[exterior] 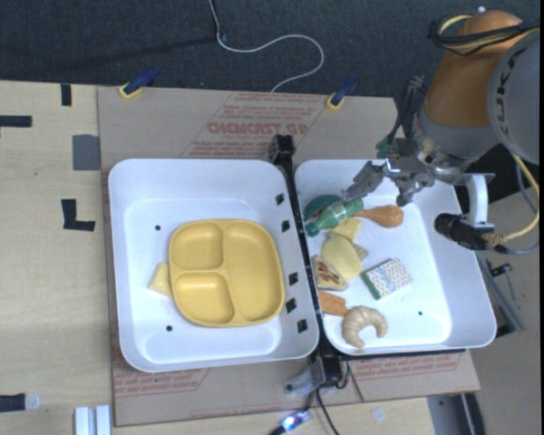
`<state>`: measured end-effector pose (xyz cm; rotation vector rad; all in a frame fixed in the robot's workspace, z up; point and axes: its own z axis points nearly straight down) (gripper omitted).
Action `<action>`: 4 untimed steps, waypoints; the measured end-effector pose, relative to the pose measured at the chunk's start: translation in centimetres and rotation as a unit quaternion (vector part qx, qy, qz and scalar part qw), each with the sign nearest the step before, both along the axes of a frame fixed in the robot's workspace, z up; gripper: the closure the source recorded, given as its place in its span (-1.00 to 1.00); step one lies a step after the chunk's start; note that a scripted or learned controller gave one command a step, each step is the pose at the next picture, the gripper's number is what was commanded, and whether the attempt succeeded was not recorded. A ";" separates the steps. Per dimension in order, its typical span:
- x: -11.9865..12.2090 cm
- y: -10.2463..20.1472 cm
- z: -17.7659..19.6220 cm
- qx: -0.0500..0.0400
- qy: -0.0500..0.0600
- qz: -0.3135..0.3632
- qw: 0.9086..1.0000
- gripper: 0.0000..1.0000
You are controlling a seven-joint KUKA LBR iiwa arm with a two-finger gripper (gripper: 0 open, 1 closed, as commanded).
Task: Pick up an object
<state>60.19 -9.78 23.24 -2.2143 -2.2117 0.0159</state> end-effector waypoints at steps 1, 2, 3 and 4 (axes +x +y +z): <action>0.2 0.0 0.8 0.000 -0.007 0.001 1.000 -1.00; 0.3 -0.7 -5.3 -0.001 -0.004 0.001 1.000 -1.00; 0.4 -0.2 -11.6 -0.001 -0.005 0.002 1.000 -1.00; 0.3 -0.1 -15.0 -0.001 -0.006 0.002 1.000 -1.00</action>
